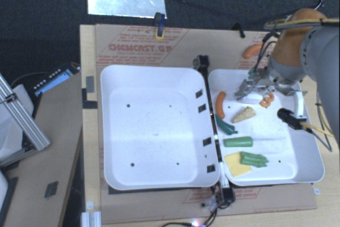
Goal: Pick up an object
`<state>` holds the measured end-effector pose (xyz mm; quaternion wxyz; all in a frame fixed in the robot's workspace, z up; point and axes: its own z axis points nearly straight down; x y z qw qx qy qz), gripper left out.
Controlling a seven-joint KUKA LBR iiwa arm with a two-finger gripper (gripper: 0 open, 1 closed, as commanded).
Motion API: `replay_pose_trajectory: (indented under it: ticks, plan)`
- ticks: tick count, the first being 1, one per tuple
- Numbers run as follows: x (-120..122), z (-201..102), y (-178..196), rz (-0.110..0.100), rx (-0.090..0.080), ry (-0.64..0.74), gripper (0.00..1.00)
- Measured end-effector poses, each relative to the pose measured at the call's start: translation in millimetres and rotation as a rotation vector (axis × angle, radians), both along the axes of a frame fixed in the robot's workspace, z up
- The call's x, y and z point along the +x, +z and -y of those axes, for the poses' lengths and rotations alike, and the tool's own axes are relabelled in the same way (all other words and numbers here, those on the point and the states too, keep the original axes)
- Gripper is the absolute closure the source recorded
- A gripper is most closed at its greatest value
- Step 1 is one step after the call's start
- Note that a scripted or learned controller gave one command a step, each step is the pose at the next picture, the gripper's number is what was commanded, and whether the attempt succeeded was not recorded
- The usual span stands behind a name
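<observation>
The pincer [248,89] sits low in the right bin [311,159] at the frame's upper right; whether it is open or closed cannot be told. The likely target, an orange ring [266,99], lies just beside it, apparently not yet grasped.

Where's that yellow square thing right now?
The yellow square lies flat in the right bin, near its front left corner, partly under a green pepper and just below a green cylinder.

bins [154,74] white | arm [319,53] grey – orange band [292,42] | sausage [220,104] orange | cucumber [238,141] green | cheese slice [236,164] yellow | wedge [244,114] tan | board [138,45] tan – red lettering
</observation>
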<state>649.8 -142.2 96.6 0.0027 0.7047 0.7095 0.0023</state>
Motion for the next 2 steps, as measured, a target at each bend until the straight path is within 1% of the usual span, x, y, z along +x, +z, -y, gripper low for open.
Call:
replay_pose_trajectory:
  ticks: [1,2]
  plan:
    - [-41.8,7.1,73.3,-0.001,-0.001,-0.007,1.0]
    - [-142.9,-34.4,56.6,-0.016,0.004,-0.006,1.0]
